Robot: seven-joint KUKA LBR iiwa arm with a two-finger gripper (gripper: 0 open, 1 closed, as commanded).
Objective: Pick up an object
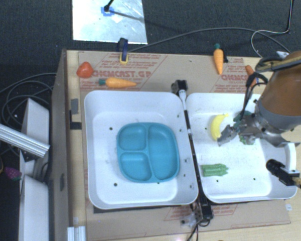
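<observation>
**Two bins, tool low in the right one beside the yellow piece**

Two shallow white bins sit side by side on the bench (pixel 140 67), their inner walls meeting along a dark divider strip (pixel 187 129). The left bin (pixel 98 134) carries a blue sectioned plate (pixel 147 151) near its centre; bare white floor runs all round the plate, widest toward the far wall.

Right bin (pixel 241 192): a yellow banana-like object (pixel 218 125) lies in the left half, near the divider and apart from it. A green object (pixel 213 170) lies nearer the front wall, well apart from the yellow one. The strip of floor between them is open, as is the front right portion.

The arm (pixel 286 97) comes in over the right bin's far right corner. The tool (pixel 227 136) hangs low just beside the yellow object, at its right and lower edge; contact cannot be judged. Whether its fingers are spread or closed cannot be told at this angle, and nothing is seen between them. A black part (pixel 281 170) sits over the bin's right wall.

On the bench behind the bins: a carrot (pixel 119 83) and an orange-red piece (pixel 85 70) at left, a second carrot (pixel 218 59) standing near the right bin's far wall, a blue-and-yellow clamp (pixel 123 49) at the back edge.
</observation>
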